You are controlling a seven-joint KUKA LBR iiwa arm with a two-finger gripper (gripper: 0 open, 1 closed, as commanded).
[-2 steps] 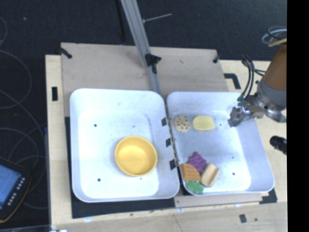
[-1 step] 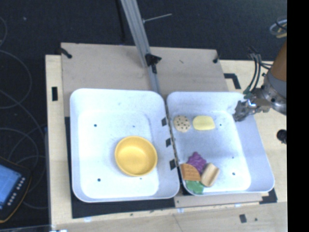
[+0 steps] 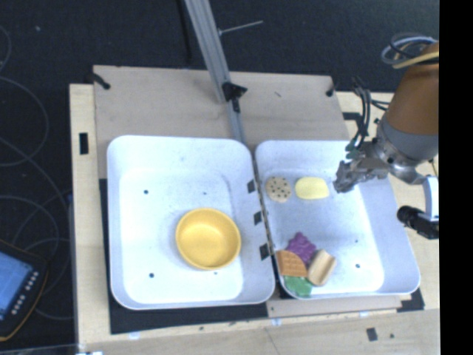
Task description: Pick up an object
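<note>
Yellow lemon-like piece (image 3: pixel 312 188) lies long axis sideways, just left of your gripper (image 3: pixel 346 180) in the right bin (image 3: pixel 377 272); you cannot tell the jaws' opening.

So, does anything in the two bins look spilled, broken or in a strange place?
Nothing stands out. The yellow bowl sits upright in the left bin. In the right bin, the cookie and yellow piece lie apart, and a few toy foods bunch in its near left corner.
</note>
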